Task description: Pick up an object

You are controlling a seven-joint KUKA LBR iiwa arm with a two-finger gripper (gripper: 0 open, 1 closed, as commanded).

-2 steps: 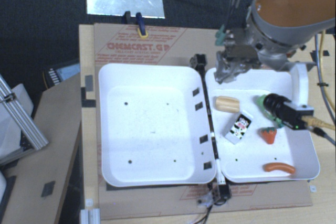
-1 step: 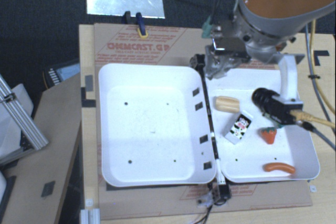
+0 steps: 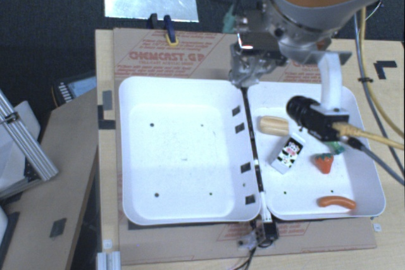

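The left bin [image 3: 183, 148] lies beside the right bin [image 3: 364, 164], which holds a tan cylinder [image 3: 273, 126] near its inner edge, a small white box [image 3: 288, 155], a strawberry [image 3: 324, 162] and an orange sausage [image 3: 336, 202] by its front edge. The gripper [image 3: 248, 76] hangs over the bins' shared back edge; I cannot tell its state. Both bins sit on cardboard [image 3: 171, 54] on the bench [image 3: 69, 155].

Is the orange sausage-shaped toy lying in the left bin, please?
No, the orange sausage-shaped toy lies near the front edge of the right bin.
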